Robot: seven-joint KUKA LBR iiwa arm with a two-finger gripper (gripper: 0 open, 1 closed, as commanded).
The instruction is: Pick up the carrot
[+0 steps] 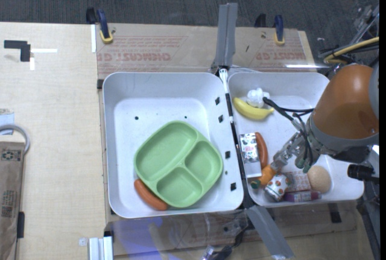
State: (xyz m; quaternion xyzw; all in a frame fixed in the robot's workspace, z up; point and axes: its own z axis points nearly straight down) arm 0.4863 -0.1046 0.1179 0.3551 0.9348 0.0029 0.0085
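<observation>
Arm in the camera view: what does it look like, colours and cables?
The arm shows a large rounded orange section over a grey body. Black cables run along it toward the tool, which is grey metal with slim fingers.

The carrot (266, 175) is a small, stubby orange piece with a bit of green at its lower left end. It lies in the right-hand white bin (338, 195), in the lower right part of the frame, close to that bin's left wall and near its front edge. It sits at a slant, green end pointing down and left, orange body running up and right. Part of its upper end is hard to make out.
</observation>
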